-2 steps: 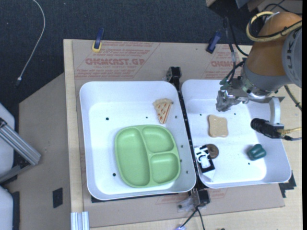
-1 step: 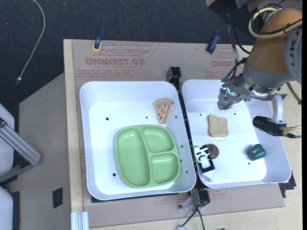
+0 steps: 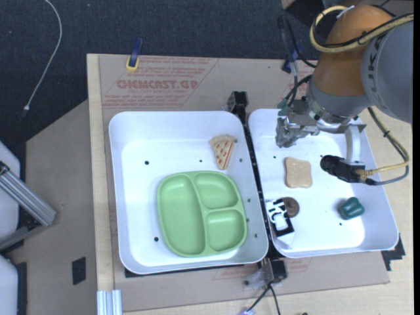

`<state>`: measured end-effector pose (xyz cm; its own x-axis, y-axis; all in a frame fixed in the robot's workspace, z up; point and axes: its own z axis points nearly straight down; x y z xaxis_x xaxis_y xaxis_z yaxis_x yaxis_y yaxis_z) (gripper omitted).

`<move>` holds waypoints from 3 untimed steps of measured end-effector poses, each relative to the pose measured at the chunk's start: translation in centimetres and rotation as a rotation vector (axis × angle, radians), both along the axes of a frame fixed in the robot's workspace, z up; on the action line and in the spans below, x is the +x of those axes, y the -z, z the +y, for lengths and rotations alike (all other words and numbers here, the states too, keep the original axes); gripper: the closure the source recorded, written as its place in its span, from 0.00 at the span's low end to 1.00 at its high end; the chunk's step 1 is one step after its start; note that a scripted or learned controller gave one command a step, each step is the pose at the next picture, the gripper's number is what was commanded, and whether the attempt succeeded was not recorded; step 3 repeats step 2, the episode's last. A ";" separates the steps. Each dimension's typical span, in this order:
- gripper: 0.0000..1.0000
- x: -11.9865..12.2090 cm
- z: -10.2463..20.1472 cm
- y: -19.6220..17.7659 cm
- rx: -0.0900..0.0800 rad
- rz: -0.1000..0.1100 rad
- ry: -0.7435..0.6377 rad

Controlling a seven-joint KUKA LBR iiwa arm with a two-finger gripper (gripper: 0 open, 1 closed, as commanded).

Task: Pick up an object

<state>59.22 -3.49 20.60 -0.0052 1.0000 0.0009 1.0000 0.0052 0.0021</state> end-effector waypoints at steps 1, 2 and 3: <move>1.00 0.0 5.3 0.5 0.001 0.004 -0.001; 1.00 -0.5 10.8 0.8 0.001 0.005 -0.001; 1.00 -0.5 10.8 0.8 0.001 0.005 -0.001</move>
